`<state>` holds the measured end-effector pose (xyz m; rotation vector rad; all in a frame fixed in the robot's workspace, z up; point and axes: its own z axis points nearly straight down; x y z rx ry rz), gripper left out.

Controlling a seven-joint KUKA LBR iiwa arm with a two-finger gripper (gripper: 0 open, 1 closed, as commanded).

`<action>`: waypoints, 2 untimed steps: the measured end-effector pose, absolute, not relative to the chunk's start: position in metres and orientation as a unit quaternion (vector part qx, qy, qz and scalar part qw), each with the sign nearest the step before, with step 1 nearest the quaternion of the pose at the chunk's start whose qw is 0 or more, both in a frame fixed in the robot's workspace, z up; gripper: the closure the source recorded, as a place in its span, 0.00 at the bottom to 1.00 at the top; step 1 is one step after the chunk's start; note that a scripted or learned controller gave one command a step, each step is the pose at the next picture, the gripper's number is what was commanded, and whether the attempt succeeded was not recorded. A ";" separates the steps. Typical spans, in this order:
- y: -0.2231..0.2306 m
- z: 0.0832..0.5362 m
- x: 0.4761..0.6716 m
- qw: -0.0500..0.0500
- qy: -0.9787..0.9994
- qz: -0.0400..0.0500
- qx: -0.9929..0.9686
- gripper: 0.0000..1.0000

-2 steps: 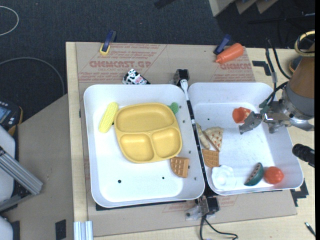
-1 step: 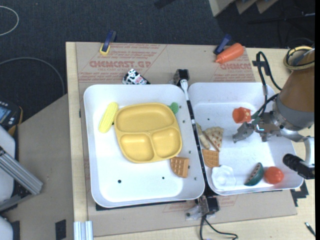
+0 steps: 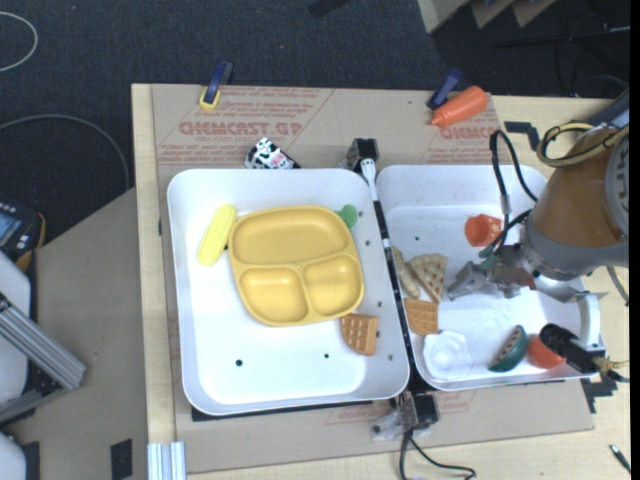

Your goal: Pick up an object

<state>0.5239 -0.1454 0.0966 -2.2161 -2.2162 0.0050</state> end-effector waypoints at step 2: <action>-0.145 0.095 0.524 0.001 -0.707 0.000 -0.708 1.00</action>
